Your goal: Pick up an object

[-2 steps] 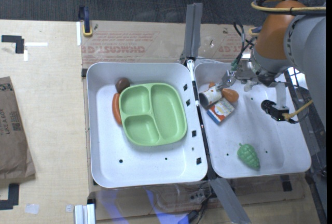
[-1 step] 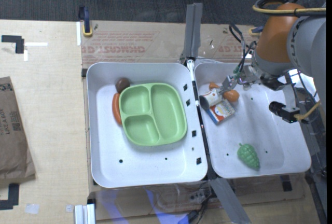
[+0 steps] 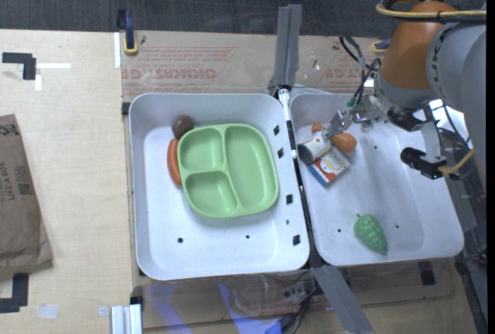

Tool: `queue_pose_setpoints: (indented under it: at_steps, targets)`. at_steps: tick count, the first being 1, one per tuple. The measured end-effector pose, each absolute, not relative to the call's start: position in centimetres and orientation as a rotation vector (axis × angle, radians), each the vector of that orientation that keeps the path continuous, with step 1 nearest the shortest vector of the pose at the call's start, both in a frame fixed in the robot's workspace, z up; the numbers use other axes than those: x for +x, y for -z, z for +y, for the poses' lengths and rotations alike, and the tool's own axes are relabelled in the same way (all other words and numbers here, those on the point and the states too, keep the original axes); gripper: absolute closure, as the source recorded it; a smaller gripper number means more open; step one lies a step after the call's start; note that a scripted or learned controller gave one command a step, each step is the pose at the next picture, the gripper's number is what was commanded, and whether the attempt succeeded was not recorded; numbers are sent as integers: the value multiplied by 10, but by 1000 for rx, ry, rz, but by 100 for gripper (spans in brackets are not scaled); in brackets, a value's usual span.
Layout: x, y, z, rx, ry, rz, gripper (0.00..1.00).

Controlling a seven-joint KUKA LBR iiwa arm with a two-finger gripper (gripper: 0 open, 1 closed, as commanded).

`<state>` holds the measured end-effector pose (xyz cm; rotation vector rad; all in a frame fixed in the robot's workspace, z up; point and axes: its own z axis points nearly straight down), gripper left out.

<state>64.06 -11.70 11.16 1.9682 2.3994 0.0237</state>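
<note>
Left bin [image 3: 155, 193] has a light green divided plate [image 3: 229, 168] with three compartments, lying flat a bit toward the back. Tucked against its left edge is an orange carrot-looking thing [image 3: 173, 161], and a small dark brown round item [image 3: 182, 126] sits just behind that, touching the plate's corner. Right bin [image 3: 402, 224] has a small white and orange carton [image 3: 326, 158] lying tilted near the divider, a little orange ball-ish piece [image 3: 345, 142] right beside it, and a bumpy green object [image 3: 370, 233] well apart near the front.

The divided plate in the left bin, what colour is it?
Light green, seen in the camera view: divided plate.
</note>
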Motion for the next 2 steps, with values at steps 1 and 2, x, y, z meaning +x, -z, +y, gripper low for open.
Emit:
queue_pose_setpoints:
  at_steps: [1, 2]
  targets:
    - [635, -111, -115, 2028, -25, 2347, 0]
    - [638, -111, -115, 2052, -26, 2332, 0]
